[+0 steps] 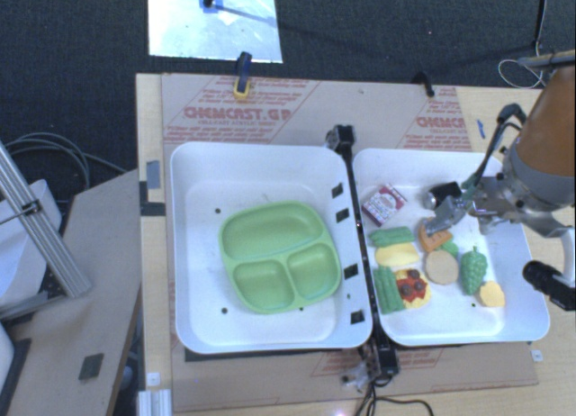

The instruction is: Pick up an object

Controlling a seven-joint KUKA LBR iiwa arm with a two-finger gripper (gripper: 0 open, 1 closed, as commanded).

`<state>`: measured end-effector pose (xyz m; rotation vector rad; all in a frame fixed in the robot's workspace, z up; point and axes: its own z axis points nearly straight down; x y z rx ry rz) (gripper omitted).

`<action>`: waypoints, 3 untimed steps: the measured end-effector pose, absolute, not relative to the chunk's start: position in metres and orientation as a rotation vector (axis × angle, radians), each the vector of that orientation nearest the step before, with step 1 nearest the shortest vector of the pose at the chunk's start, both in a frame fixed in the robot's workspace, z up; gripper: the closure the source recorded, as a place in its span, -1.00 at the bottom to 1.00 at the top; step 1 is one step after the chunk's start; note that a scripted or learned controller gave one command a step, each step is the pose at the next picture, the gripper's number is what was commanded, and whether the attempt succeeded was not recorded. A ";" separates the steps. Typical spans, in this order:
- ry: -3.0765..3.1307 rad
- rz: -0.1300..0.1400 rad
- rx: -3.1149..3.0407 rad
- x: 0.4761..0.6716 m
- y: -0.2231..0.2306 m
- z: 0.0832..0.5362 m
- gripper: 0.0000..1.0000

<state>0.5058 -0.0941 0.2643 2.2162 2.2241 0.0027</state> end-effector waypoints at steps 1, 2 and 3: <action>2.234 0.008 2.207 0.547 -0.020 0.265 -1.00; 2.236 -0.002 2.215 0.517 0.037 0.210 -1.00; 2.235 0.001 2.212 0.494 0.099 0.194 -1.00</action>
